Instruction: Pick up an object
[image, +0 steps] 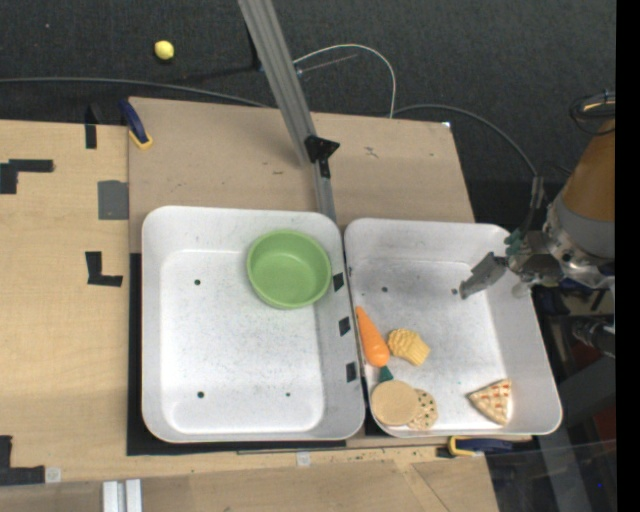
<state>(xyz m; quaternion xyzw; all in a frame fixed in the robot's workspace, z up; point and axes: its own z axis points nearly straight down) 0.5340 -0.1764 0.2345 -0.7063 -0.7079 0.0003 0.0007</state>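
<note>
Two white bins sit side by side on the bench. The left bin holds a green bowl in its upper right part, close to the wall shared with the right bin. The arm comes in from the right, its gripper low over the right bin's upper right area, above bare floor, with nothing seen between its fingers; how far they are parted cannot be told. The food lies well apart from it, toward the near edge: a carrot by the left wall, a yellow piece just beside it, a round biscuit touching a cookie, and a pizza slice in the near right corner.
</note>
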